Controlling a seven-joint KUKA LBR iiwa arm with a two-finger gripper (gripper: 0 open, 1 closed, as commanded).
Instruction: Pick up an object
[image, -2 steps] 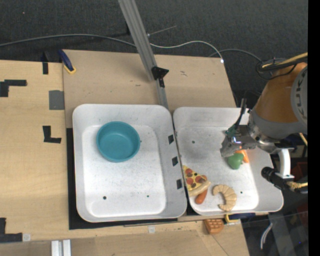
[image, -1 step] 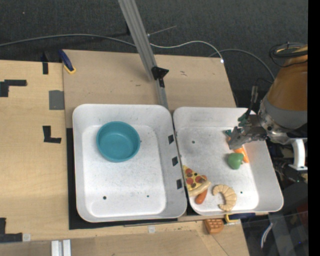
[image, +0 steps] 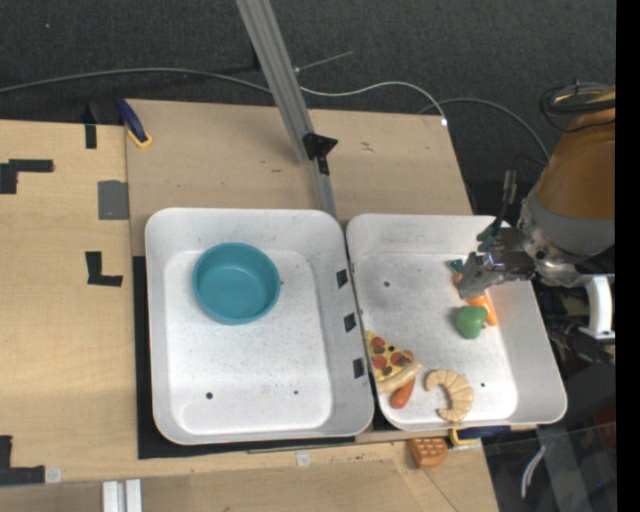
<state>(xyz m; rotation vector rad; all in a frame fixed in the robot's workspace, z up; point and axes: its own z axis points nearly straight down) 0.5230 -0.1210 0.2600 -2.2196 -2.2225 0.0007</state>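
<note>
Your gripper (image: 478, 272) sits low over the upper right part of the right bin (image: 420, 240), reaching in from the right edge of the camera view. You cannot tell from this angle whether it is released or clenched, as the dark tooling blurs together. Behind it, the arm (image: 580, 190) shows its orange band above a grey wrist, bent over the bin's right rim.

Going from largest to smallest, you have the left bin (image: 170, 330) first, with a teal bowl (image: 236, 283) standing upright in its upper left area. The right bin lies just beside it, their inner rims touching.

In the right bin, the croissant (image: 451, 392) lies near the front edge, well apart from the gripper, curved like a crescent with its long axis running roughly up and down the view. To its left the pizza slice (image: 390, 360) rests against the bin's left wall, its point aimed down and to the right. A small red-orange piece (image: 402, 396) lies just below the slice's tip.

Closest to your gripper is the green vegetable (image: 470, 321), a rounded lump just below it. An orange piece (image: 481, 304) lies between the two, touching the green one's upper edge and partly hidden by the gripper.
</note>
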